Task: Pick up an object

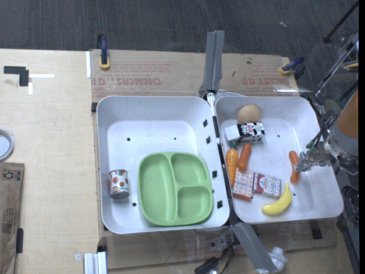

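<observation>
The small orange carrot (pixel 293 165) lies near the right wall of the right bin (pixel 319 207), and the tool (pixel 303 163) sits right at it, low over the bin floor; from where I stand I cannot tell how the tool is set. To take it cleanly, I'd judge the tool should straddle the carrot across its narrow width and stay off the wall. Nearby I count one banana (pixel 278 202), two red cartons (pixel 256 185), two more carrots (pixel 237 157), one cow-print carton (pixel 246 131) and one brown ball (pixel 249 113). The left bin (pixel 114 116) holds one green divided plate (pixel 175 188) and one small can (pixel 118 184).
</observation>
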`<state>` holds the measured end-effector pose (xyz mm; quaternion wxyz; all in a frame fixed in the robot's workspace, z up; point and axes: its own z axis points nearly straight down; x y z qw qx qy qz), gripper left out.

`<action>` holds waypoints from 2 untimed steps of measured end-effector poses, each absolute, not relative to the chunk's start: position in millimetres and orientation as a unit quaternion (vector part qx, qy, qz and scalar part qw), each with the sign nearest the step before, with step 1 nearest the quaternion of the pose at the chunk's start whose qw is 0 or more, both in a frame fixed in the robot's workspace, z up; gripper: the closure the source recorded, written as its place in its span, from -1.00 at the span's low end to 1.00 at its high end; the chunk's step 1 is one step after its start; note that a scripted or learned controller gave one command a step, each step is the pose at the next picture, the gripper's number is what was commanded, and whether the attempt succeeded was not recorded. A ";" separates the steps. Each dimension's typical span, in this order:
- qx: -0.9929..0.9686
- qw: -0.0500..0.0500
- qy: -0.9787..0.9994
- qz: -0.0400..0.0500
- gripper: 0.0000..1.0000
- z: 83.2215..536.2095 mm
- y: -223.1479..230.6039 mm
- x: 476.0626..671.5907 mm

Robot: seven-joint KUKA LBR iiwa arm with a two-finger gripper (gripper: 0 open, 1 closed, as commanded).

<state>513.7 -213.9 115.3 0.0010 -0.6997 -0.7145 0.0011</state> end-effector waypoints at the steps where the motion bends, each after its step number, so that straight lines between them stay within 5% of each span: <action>1: -0.692 -0.011 -0.722 -0.002 -1.00 103.2 -208.2 512.2; 2: -0.692 -0.011 -0.722 -0.003 1.00 111.6 -208.2 513.0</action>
